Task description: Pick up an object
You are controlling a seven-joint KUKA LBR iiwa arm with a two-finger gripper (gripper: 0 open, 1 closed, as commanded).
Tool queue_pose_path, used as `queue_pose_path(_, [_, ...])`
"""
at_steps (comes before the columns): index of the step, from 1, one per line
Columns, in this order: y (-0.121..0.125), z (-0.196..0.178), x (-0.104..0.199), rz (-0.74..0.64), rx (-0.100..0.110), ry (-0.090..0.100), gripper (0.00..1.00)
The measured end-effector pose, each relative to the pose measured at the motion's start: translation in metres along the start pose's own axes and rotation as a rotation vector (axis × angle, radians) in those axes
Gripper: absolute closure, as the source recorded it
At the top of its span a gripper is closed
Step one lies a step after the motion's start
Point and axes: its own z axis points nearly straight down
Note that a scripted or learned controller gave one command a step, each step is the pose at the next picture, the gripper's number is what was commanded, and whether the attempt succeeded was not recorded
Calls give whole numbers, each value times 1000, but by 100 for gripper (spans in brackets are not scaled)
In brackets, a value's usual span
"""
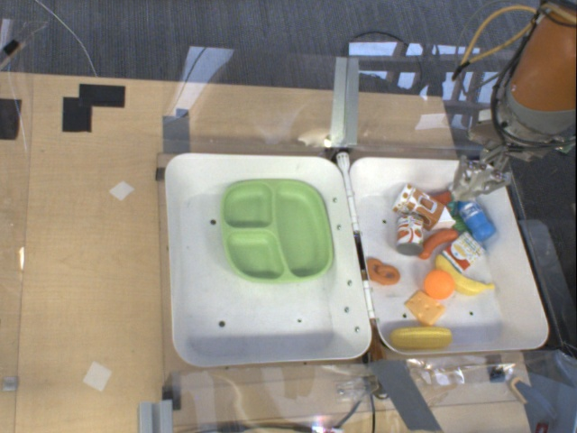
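So we've got the table (90, 269) with two white bins: the left bin (194, 332) carries a green divided plate (275, 230) at its middle, and the right bin (523, 318) has the toy food piled toward its centre. The arm (545, 70) comes in at 2 o'clock with its jaws (476, 180) hanging over the right bin's 12 o'clock edge, and honestly we can't tell if they're open or shut. Just below them sit a blue bottle (475, 221), a small can (410, 233), a banana (464, 280), an orange ball (439, 284) and a yellow piece (420, 336) at 6 o'clock.
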Motion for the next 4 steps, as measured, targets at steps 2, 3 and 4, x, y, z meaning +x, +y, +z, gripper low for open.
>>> queue_pose_path(2, [58, 61, -13, -84, 18, 1, 0])
queue_pose_path(3, [77, 99, -71, -158, 4, -4, 0])
queue_pose_path(4, [82, 99, -59, -170, 4, -2, 0])
